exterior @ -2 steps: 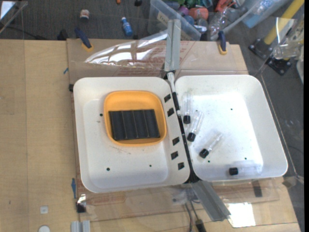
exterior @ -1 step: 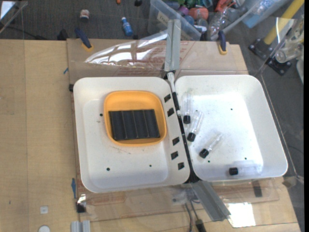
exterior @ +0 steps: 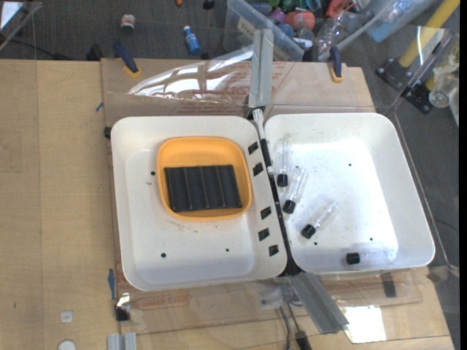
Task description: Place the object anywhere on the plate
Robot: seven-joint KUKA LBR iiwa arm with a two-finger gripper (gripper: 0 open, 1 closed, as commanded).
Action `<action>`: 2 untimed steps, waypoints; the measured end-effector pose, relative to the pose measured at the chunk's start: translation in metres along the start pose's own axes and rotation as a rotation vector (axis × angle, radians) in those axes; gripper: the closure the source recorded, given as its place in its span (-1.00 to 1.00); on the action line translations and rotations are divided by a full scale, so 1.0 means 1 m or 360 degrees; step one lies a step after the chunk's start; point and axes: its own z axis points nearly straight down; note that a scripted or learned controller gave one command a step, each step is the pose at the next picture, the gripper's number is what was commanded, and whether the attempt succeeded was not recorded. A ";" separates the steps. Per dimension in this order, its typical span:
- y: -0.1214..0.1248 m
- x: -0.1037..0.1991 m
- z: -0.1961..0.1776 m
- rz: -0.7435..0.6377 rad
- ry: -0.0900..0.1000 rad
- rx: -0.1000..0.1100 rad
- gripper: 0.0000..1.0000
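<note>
Nearest the camera, right of the orange rounded-square plastic plate (exterior: pixel 168 156) and closer than it, a clear plastic vial with a black cap (exterior: pixel 363 257) lies against the near wall of the right shallow white bin (exterior: pixel 365 152). A little farther in, a second clear capped vial (exterior: pixel 318 220) lies slantwise, its black cap toward the near side. Beyond it, a small cluster of clear vials (exterior: pixel 290 186) sits just right of the divider with black tabs (exterior: pixel 261 188) that separates the bins. The plate rests in the middle of the left shallow white bin (exterior: pixel 190 257). On the plate lies the black ribbed rectangular slab (exterior: pixel 203 188), flat, wholly within the rim. Its long axis runs left to right across the view, and its ribs run near to far. Farther than the plate, a crinkled clear plastic sheet (exterior: pixel 193 82) covers the bench. Beyond that, to the right, stands a clear tub of coloured toys (exterior: pixel 306 9). I cannot tell how far my pincer is open, or whether it has hold of anything.
</note>
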 end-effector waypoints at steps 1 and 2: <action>0.000 0.000 0.001 -0.0626 -0.0001 -0.0003 1.00; 0.000 0.000 0.001 -0.1265 -0.0003 -0.0005 1.00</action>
